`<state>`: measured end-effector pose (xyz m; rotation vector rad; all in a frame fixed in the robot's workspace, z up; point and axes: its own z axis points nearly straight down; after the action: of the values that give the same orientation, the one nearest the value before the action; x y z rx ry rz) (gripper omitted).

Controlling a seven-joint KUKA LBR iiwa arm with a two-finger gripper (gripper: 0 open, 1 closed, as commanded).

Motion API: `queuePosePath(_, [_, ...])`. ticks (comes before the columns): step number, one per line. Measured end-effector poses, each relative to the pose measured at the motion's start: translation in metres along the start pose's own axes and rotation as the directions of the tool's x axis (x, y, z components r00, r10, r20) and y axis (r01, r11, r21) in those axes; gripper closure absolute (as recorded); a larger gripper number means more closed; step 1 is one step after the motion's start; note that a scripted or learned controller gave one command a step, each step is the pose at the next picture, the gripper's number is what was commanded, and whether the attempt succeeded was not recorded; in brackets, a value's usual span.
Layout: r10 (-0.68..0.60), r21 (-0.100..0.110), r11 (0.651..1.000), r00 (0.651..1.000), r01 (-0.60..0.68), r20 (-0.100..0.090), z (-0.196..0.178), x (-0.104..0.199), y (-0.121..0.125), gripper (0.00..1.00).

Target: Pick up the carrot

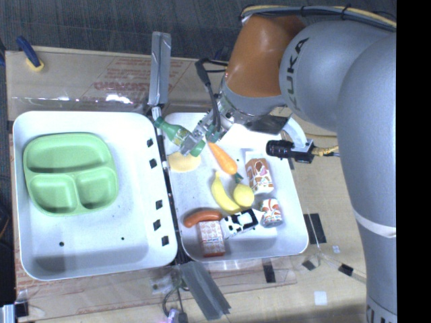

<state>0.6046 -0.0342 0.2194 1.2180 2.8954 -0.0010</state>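
Note:
The orange carrot (223, 158) lies at a slant in the upper middle of the right bin (286, 237), its thick end pointing to the upper left. My gripper (194, 142) hangs low over the bin's upper left corner, just left of the carrot's thick end and apart from it. It sits beside a green bottle (171, 132) and above a pale yellow disc (182, 162). The grey arm with its orange band (259, 56) covers the bin's far edge.
Below the carrot lie a banana (221, 194), a lemon (244, 195), a red sausage (202, 216), two small cans (259, 173) (271, 212), a boxed item (211, 237) and a black-and-white piece (241, 221). The left bin (135, 247) holds a green divided tray (71, 172).

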Motion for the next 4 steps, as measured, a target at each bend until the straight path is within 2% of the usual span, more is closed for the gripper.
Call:
queuePosePath(1, [0.0, 0.0, 1.0, 1.0, 0.0, 0.0, 0.0, 0.0, 0.0, 0.0])
queuePosePath(2, [-0.306, -0.001, 0.952, 0.952, 0.306, 0.003, -0.007, -0.049, 0.004, 0.0])
queuePosePath(3, [-0.503, 0.0, 0.865, 0.865, 0.503, 0.0, 0.127, -0.074, -0.024, 0.0])
queuePosePath(4, [-0.505, -0.001, 0.863, 0.863, 0.505, 0.003, 0.116, -0.074, -0.023, 1.0])
